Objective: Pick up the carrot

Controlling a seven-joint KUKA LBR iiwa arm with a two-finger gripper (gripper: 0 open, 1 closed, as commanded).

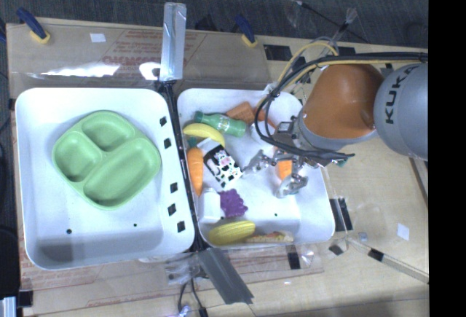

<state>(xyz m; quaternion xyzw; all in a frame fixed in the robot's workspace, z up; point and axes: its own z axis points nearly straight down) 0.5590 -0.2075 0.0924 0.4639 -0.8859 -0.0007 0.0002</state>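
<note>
Arm: the grey arm [404, 111] with its orange band [342, 100] is reaching in from the right and hanging over the right half of the right bin [313, 213].
Gripper: the gripper [280, 170] is pointing down into the right bin, its metal fingers [295, 181] standing apart, with a small orange piece [284, 168] showing between them; whether they are touching it is not clear.
Carrot: the carrot [195, 170] is lying lengthwise along the right bin's left wall, just beside the dividing edge, well apart from the gripper.
Neighbours: a banana [204, 132] is sitting at the carrot's upper end, a green bottle [222, 123] above that, a black-and-white cow toy [224, 167] just to the carrot's right, purple grapes [233, 202] below the toy, a corn cob [231, 232] along the near wall.
Open room: bare white floor is showing in the right bin's lower right part, beneath the gripper.
Left bin: the left bin [44, 221] is holding a green divided plate [107, 157] toward its upper middle, with bare floor lying around it up to the walls.
</note>
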